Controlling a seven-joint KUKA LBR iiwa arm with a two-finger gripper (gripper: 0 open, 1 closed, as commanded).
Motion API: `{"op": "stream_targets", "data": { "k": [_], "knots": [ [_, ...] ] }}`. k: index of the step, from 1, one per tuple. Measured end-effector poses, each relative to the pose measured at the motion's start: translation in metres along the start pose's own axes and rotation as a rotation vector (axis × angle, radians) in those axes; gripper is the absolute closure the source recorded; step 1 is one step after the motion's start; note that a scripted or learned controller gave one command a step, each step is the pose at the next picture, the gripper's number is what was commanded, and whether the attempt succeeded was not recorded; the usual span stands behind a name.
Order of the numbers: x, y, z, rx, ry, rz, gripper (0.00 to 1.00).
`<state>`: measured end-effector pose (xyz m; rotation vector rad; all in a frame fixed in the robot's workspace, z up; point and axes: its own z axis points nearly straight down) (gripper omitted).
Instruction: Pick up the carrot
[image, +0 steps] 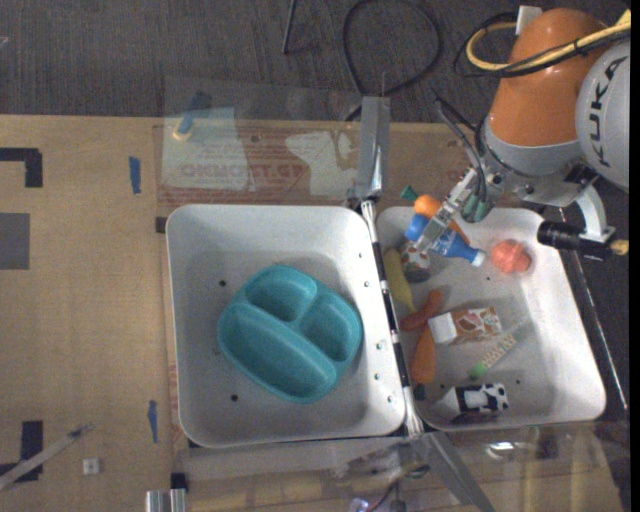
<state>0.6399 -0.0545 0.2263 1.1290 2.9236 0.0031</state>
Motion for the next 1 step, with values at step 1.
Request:
{"op": "stream_targets", "data": {
  "k": [1],
  "knots": [
    [0.0077,-0.0181,0.0404,0.003,0.005,-0.142,1.0]
  ]
}}
